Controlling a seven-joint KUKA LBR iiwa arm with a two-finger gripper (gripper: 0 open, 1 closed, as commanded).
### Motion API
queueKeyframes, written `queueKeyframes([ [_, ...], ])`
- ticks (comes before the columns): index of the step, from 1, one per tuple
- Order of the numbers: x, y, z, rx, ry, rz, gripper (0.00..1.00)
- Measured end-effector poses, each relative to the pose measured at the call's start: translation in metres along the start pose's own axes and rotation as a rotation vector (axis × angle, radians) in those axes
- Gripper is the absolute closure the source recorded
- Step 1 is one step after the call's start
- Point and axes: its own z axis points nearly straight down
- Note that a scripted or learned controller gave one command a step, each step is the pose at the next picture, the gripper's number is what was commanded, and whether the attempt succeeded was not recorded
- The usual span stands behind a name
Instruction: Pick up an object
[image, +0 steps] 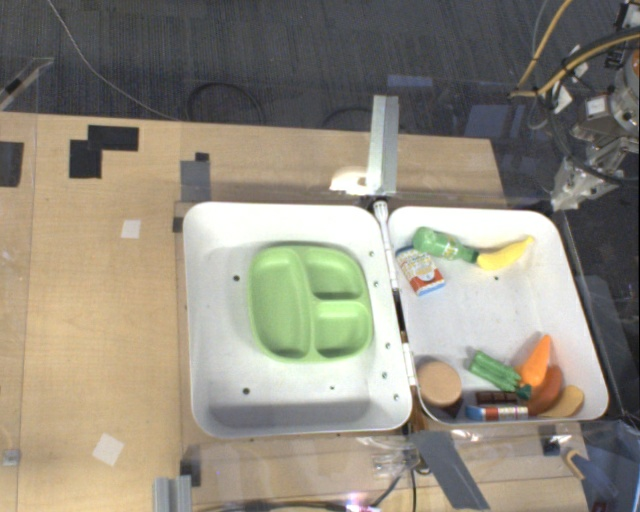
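Gripper at upper right, outside the right bin, partly cut off and tangled among cables; whether it is open or closed cannot be told, and nothing is seen in it. Just below-left of it, near the bin's far wall, the banana lies with its long axis tilted up toward the gripper, beside a green bottle. Bare floor lies mid-bin.

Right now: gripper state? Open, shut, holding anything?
Gripper: cannot be told. It sits outside the right bin, past its far right corner, with nothing visibly between its fingers.
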Motion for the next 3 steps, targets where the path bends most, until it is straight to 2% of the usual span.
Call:
queueKeyframes([
  [1, 0.011, 0.037, 0.024, -0.029, 0.002, -0.492, 1.00],
  [3, 0.007, 0.032, -0.003, -0.010, -0.002, -0.487, 1.00],
])
